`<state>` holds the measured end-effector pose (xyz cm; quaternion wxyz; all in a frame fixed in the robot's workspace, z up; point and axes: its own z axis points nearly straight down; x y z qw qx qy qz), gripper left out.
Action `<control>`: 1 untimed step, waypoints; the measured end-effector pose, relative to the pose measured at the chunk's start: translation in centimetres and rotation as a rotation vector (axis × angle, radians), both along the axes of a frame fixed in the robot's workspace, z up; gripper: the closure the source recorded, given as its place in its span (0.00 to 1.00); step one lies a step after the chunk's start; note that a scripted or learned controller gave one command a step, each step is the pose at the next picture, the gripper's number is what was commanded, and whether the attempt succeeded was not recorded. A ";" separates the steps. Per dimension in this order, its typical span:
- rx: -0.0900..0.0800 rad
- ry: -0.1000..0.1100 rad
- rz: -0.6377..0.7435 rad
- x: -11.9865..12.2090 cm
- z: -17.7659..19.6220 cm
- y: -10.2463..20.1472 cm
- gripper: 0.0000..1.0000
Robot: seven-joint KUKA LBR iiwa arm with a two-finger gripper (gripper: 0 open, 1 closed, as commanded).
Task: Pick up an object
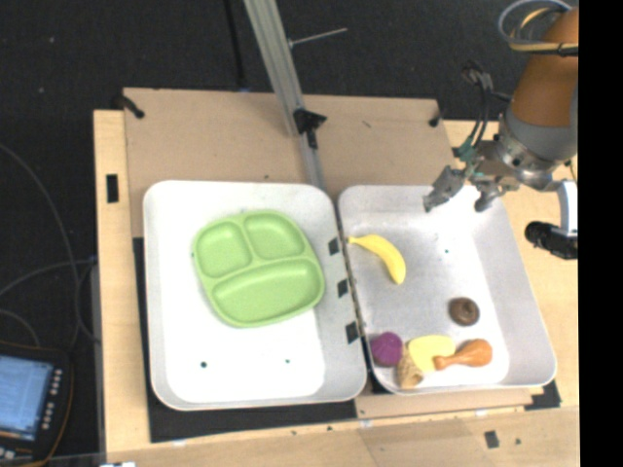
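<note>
Yellow banana (381, 257) lies well apart from open pincer (459, 196).

Reaching in from the right, grey arm (541, 86) bent downward, orange band above the wrist; gripper (461, 195) hanging at the upper right, tilted leftward; two fingers (438, 191) spread apart, nothing between them; cables trailing along the wrist.
</note>
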<state>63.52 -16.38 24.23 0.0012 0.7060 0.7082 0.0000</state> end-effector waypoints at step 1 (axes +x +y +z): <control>0.000 0.000 0.001 0.0 0.0 0.0 0.00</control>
